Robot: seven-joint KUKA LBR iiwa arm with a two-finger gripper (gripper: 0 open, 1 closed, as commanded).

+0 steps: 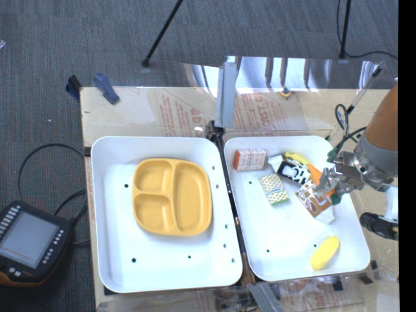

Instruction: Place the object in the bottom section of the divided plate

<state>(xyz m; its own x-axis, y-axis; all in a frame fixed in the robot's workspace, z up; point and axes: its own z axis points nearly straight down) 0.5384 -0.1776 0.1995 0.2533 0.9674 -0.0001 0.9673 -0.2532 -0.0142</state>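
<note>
Yellow divided plate (173,195) in left bin (104,174) (gripper (336,179) over right bin (286,265))

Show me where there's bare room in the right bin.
Free: the right white bin's near-left floor, bordered by the green patterned packet above and the yellow lemon-shaped toy to the right. Crowded: the far-right corner around the orange-and-white carton and the gripper.

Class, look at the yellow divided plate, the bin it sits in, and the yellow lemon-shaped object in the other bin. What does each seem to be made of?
Divided plate: probably moulded plastic, matte yellow, with smooth rounded ridges between sections.
Left bin: seemingly rigid white plastic, slightly glossy, with rounded corners and small dark dots that may be holes.
Lemon-shaped object: likely plastic or foam toy food, uniformly bright yellow; too small to tell.
</note>
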